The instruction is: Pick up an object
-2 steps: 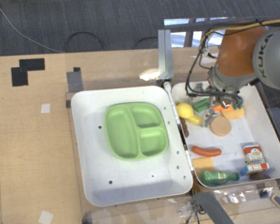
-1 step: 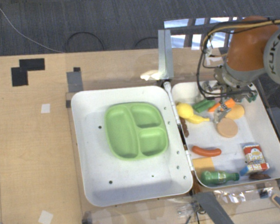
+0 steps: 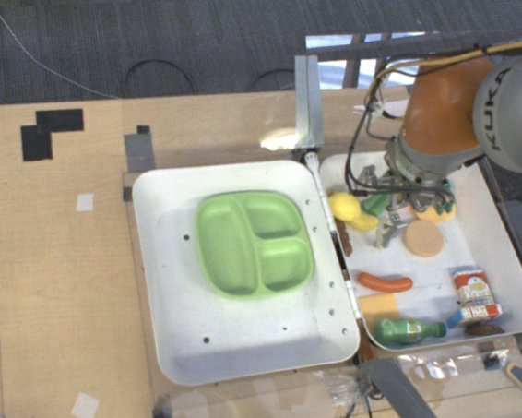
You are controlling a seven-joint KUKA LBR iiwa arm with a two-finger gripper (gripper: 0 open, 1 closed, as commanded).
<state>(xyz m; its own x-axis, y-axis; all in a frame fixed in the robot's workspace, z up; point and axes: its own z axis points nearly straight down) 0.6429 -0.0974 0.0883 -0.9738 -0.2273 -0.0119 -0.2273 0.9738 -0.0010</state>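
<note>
My gripper [image 3: 394,225] hangs low over the upper part of the right bin [image 3: 513,265], below the orange wrist band. It sits among a yellow lemon [image 3: 343,208], a small green item [image 3: 376,205] and a tan round disc [image 3: 424,239]. A yellow piece [image 3: 443,213] pokes out just right of it. Further down the bin lie a red hot dog [image 3: 385,282], an orange block [image 3: 379,304], a green bottle [image 3: 409,330] and a red-and-white carton [image 3: 472,289]. I see nothing clearly held.
The left bin [image 3: 177,333] holds a green divided plate [image 3: 252,242]. A metal divider [image 3: 330,233] runs between the bins. Black cables loop off the wrist above the right bin. A dark small item [image 3: 482,327] lies at the bin's lower right corner.
</note>
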